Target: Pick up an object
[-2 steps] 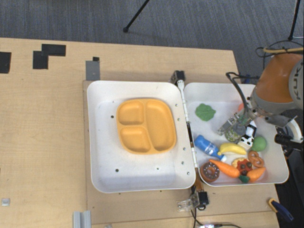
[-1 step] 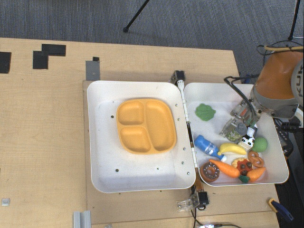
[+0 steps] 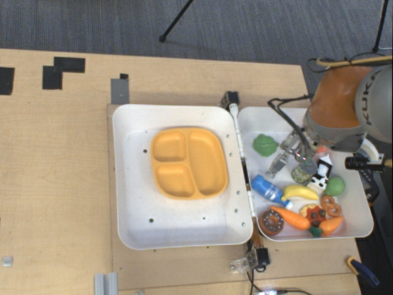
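Hovering over the right-hand white bin point(image 3: 366, 221), the grey two-finger gripper point(image 3: 290, 154) hangs with its fingers apart and nothing between them, poised for a pick. Toys crowd the bin's 6 o'clock end: a blue plastic bottle point(image 3: 268, 188), yellow toy banana point(image 3: 301, 193) and orange toy carrot point(image 3: 291, 217). A green round toy point(image 3: 264, 144) sits at the gripper's 9 o'clock. An orange divided plate point(image 3: 187, 163) fills the left bin point(image 3: 132, 226).
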You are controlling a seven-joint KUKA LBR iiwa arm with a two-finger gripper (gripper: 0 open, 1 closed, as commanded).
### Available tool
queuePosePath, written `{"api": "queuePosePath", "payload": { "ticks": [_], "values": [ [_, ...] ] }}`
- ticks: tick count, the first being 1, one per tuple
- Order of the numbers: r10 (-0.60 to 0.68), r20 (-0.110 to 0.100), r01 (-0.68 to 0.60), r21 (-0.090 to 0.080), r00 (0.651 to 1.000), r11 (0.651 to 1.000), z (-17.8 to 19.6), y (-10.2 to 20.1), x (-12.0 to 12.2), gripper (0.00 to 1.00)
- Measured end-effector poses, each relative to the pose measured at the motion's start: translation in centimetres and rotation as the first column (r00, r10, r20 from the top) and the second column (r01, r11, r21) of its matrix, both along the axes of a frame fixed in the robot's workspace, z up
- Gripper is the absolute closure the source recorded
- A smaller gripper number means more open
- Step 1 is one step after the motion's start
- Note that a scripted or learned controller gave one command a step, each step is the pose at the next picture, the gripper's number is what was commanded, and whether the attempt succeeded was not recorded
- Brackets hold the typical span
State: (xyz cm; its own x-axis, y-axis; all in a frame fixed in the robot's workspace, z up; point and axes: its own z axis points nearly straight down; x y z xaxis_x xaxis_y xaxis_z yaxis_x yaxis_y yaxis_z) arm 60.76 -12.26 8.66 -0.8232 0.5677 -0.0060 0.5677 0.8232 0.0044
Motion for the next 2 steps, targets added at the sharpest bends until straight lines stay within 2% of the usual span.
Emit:
{"api": "queuePosePath", "payload": {
  "ticks": [1, 2],
  "values": [
    [0.117, -0.002, -0.117, -0.003, 0.993, 0.993, 0.0, -6.7, -2.6, 0.00],
    [0.114, 0.006, -0.114, -0.004, 0.994, 0.994, 1.2, -6.6, -2.3, 1.00]
  ]
}}
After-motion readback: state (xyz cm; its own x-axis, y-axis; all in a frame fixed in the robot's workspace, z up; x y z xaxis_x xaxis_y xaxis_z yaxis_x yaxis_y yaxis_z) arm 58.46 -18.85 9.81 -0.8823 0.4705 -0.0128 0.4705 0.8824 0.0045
